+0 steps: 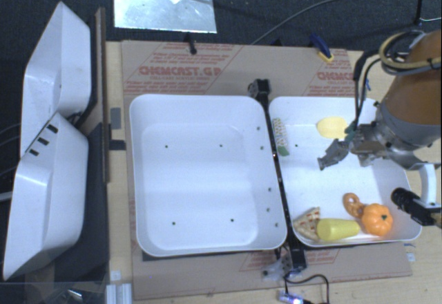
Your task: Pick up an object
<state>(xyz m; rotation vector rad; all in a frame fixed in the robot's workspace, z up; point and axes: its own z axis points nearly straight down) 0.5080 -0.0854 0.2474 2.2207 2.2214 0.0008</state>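
Camera view has the gripper (334,155) hanging over the middle of the right bin (304,188), its 2 fingers apart with nothing between them. Candidates lie well apart from it: a pale yellow disc (331,126) near the far wall, and along the near wall a pizza slice (308,221), a yellow piece (337,229), a pretzel (353,203) and a small pumpkin (377,219). That near cluster is packed; a descent there risks nudging neighbours or pinching 2 at once, and straight down would close on bare floor.
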